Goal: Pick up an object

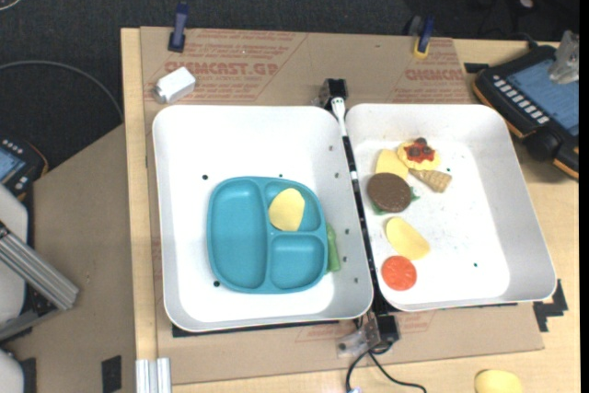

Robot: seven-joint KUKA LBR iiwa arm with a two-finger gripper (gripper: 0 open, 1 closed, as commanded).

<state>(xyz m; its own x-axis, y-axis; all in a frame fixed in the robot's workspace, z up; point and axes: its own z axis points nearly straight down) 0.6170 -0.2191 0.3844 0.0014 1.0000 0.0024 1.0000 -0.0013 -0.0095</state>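
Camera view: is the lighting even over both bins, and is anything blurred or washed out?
Camera view: light falls evenly on the left bin and right bin, with only soft shadows at their rims; the white plastic is bright but keeps its edges; the teal tray and toy food read sharp; the small green piece beside the tray is too small to identify.

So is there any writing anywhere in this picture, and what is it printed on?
"COMCAST.GR..." is my best reading of the large faded red lettering on the cardboard sheet behind the left bin; the letters are uncertain.
The same red print repeats behind the right bin, too faint to read.
The tablet screen at the right is too small to read.
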